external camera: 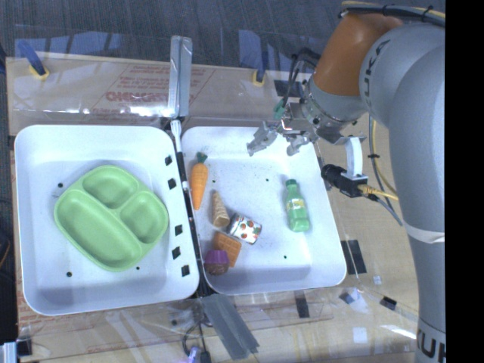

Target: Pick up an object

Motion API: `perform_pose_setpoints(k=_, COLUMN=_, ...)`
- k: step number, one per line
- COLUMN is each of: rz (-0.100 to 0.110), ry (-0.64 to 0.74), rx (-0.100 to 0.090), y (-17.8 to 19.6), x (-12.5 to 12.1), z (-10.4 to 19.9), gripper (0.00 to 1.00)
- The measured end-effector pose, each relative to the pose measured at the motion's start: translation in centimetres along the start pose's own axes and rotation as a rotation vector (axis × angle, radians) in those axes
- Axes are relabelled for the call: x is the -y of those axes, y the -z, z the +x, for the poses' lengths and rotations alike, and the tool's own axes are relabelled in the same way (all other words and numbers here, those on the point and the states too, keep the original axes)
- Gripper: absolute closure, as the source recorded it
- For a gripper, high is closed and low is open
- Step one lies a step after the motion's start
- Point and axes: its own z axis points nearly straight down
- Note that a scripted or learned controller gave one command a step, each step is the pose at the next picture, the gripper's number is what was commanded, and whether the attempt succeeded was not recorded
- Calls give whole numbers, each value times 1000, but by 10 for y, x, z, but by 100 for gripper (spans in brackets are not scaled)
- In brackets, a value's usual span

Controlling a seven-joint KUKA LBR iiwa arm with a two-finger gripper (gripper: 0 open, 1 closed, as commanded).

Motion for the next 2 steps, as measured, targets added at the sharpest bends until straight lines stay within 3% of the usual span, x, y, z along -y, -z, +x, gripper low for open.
perform_pose_setpoints(k=1, rz=2, ry=-40, rx=0, y=-100, x=63, z=51, gripper=0)
perform_pose_setpoints(k=2, rz=0, ry=-67, rx=-1, y=-131, x=130, z=46, gripper=0)
